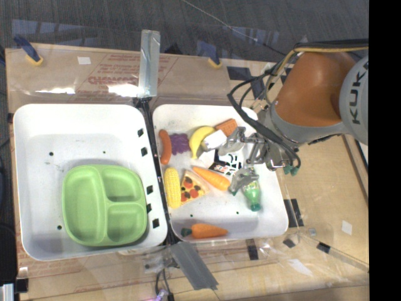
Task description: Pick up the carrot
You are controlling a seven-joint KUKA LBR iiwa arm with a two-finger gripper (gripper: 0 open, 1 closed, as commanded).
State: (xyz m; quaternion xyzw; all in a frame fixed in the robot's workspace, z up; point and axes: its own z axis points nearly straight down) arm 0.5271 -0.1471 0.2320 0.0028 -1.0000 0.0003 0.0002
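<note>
Over the right bin (276, 221) hangs the gripper (245, 162) — whether its fingers are open or closed I cannot tell. One carrot (212, 178) lies just beside it, left — another carrot (205, 231) rests near the front wall.

two carrots (212, 178), one corn cob (171, 187), two bins (81, 119)

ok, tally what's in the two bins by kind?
Carrots: 2
Corn cob: 1
Banana: 1
Purple grapes: 1
Hot dog: 1
Pizza slice: 1
Green bottle: 1
Green divided plate: 1
Orange-brown item by the banana, kind unclear: 1
Total: 10
</note>
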